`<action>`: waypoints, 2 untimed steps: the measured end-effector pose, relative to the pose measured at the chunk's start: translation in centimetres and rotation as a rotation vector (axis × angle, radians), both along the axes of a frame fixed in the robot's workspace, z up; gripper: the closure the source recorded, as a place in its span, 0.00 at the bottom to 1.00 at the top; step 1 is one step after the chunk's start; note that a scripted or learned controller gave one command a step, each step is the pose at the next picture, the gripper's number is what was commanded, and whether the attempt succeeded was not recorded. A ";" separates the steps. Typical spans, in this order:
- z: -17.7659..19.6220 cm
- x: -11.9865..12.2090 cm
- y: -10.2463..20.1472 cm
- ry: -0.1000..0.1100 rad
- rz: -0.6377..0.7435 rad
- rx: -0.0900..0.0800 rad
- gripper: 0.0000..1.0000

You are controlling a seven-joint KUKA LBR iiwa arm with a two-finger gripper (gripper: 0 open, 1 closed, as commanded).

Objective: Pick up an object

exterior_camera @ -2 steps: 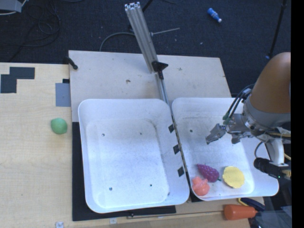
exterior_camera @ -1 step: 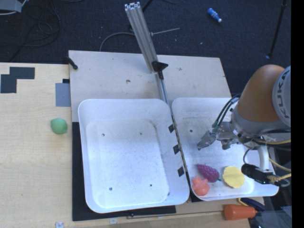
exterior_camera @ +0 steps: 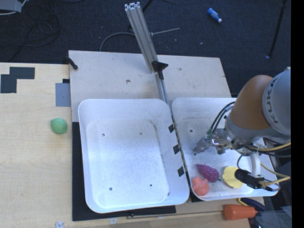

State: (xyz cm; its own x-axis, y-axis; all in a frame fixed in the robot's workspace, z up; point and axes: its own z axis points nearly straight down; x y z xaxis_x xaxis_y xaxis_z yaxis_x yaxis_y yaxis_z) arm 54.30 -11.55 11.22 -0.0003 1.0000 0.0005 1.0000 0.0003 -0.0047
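Counter point(exterior_camera: 118, 77) is carrying two white bins side by side. Left bin point(exterior_camera: 88, 127) is sitting well apart from the objects. Right bin point(exterior_camera: 190, 113) is holding three objects near its front edge. Arm point(exterior_camera: 259, 110) is reaching in from the right, hanging over the right bin. Tool point(exterior_camera: 202, 147) is hovering above the bin floor, gripping nothing; whether it is open or closed, cannot tell. Purple object point(exterior_camera: 208, 172) is lying just below the tool. Yellow object point(exterior_camera: 232, 176) is sitting beside it. Orange-red object point(exterior_camera: 200, 186) is touching the purple one. Green ball point(exterior_camera: 59, 126) is resting outside, left of the bins.
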 end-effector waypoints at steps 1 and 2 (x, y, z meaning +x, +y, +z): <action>-2.1 0.0 0.0 -0.005 0.000 -0.001 0.00; -0.9 0.1 -0.1 -0.008 -0.002 -0.001 1.00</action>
